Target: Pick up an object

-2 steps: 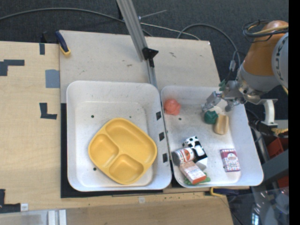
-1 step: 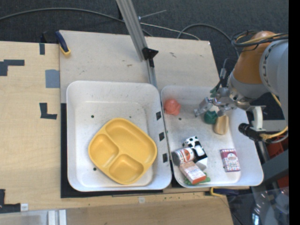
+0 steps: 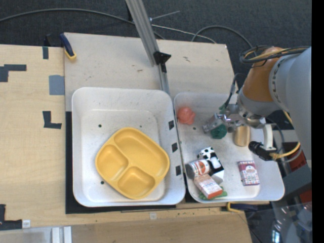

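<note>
My gripper (image 3: 216, 125) reaches from the right into the right bin (image 3: 229, 102), low over its upper middle. A small dark green object (image 3: 219, 132) sits right at its tip; whether the fingers hold it I cannot tell. A pink-red ball (image 3: 186, 115) lies to the left of the gripper. A tan cylinder (image 3: 241, 135) stands just right of it. Toward the front lie a black-and-white toy (image 3: 210, 158), a can (image 3: 197, 168), an orange-and-white packet (image 3: 209, 187) and a small maroon box (image 3: 248, 173).
The left bin (image 3: 83, 110) holds a yellow divided tray (image 3: 132, 162). A metal pole (image 3: 144, 25) slants down to the bins' shared upper edge. Cables trail over the dark floor behind the bench. The grey arm with its orange band (image 3: 260, 80) fills the upper right.
</note>
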Controlling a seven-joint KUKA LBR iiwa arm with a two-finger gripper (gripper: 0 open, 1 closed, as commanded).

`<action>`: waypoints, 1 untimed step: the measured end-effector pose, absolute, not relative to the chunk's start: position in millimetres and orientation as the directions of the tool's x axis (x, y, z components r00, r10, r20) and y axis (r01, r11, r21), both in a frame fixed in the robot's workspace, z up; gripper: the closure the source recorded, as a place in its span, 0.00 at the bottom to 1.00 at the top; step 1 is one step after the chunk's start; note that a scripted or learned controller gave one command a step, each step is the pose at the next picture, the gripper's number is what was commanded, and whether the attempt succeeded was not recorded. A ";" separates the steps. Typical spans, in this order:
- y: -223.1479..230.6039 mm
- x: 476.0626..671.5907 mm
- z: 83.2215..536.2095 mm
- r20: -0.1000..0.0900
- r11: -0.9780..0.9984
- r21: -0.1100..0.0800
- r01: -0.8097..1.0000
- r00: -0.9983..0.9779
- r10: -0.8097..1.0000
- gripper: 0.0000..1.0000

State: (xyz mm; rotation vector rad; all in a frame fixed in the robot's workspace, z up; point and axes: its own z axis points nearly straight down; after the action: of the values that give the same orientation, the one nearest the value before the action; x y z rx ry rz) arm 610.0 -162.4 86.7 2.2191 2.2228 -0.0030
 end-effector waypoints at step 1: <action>-161.5 609.9 97.9 0.000 0.003 -0.002 1.000 -0.003 1.000 1.00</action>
State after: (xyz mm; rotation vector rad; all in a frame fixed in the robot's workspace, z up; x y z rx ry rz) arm 609.9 -161.5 97.9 2.2190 2.2262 -0.0027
